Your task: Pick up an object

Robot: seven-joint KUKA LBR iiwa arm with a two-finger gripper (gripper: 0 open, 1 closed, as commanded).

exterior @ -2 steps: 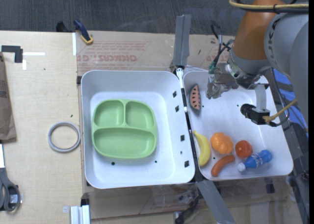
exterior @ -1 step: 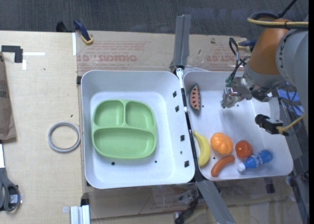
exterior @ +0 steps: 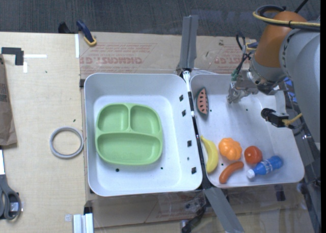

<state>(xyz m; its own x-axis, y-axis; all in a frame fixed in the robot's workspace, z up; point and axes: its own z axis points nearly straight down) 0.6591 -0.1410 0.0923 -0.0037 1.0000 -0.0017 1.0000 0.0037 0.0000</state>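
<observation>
Watermelon slice (exterior: 202, 100) lies near, left of the fingers (exterior: 235, 96).

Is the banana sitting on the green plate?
No, the banana lies in the right bin, while the green plate is in the left bin.

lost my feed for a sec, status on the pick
Gripper over right bin's far end, nothing held. Watermelon slice nearest, to its left. Banana, pepper, bottle at near end. No obstruction.
</observation>
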